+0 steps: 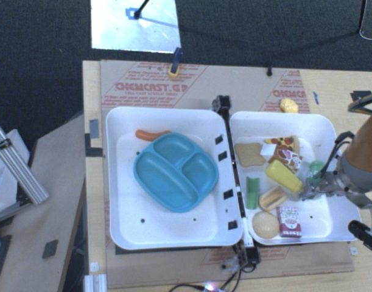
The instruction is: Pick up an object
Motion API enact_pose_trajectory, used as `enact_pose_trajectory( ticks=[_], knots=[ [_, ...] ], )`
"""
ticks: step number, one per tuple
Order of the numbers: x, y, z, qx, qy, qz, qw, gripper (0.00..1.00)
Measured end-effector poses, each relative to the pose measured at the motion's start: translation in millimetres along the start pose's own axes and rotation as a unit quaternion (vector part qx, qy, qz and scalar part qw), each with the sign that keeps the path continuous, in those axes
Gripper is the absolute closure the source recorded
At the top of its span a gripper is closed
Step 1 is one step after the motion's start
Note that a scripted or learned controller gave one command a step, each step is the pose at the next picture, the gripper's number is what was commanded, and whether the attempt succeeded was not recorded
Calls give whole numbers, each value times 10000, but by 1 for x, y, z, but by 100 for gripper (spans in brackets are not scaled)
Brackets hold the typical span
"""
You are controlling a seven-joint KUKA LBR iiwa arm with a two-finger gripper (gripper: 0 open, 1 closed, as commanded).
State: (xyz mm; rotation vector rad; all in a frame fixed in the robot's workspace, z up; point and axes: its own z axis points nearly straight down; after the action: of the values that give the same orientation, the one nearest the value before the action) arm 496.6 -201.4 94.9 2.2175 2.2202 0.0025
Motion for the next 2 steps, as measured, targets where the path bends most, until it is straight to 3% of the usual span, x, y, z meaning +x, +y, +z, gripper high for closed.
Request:
enact_pose_trajectory(
  ticks=[2],
  knots=[
    [0,2,-126,-24,-9,-18,10000,100]
  ],
)
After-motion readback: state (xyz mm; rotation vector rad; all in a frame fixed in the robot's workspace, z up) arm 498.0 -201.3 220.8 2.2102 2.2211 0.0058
